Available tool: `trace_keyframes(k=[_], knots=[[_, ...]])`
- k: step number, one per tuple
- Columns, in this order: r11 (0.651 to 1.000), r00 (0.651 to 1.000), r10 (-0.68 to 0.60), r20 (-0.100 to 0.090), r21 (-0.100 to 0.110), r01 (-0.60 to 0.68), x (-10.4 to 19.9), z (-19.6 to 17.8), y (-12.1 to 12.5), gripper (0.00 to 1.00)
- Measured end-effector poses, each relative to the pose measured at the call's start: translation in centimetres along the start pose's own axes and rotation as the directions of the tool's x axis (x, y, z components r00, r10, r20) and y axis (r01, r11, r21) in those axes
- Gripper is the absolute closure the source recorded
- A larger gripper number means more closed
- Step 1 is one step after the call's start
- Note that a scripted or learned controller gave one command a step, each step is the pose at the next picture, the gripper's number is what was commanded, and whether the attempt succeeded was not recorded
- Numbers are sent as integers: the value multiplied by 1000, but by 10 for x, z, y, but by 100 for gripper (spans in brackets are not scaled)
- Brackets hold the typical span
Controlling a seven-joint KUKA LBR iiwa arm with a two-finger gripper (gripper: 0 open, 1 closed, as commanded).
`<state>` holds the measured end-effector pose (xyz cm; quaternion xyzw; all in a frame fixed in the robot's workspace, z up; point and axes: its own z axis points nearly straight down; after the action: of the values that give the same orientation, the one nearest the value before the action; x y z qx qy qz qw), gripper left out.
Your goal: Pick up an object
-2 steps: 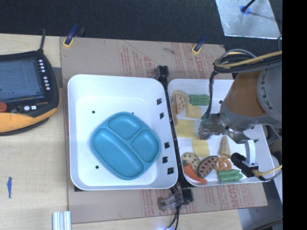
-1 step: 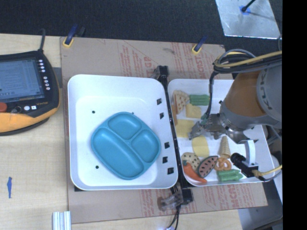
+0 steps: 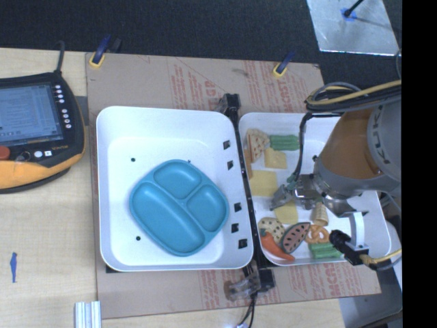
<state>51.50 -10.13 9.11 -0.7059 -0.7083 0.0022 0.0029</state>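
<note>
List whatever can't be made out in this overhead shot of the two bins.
- Pincer: its metal parts blur together over the toy food, so open or shut is unclear, as is any grasp.
- Right bin: the arm covers much of its right side; anything under it is hidden.
- Toy food pieces near the watermelon slice: small and crowded, several can't be identified.
- Tablet screen: text too small to read, cut off by the left edge.

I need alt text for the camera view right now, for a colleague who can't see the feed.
Seen from above, the grey and orange arm reaches from the right over the right white bin, its gripper low among small toy food pieces. The left white bin holds a blue divided plate, and a handheld control pendant lies at far left.
</note>
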Motion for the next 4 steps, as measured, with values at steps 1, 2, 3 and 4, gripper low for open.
trace_keyframes(k=[1, 2, 3, 4], knots=[[1000, 1000, 1, 0, -6, -1, -1, -14, 2, 100], [1000, 1000, 0, 1, -5, 0, -1, -13, 2, 0], [1000, 1000, 1, 0, -1, -1, -12, 0, -5, 0], [1000, 1000, -4, 1, -11, 4, -1, -2, 67, 0]])
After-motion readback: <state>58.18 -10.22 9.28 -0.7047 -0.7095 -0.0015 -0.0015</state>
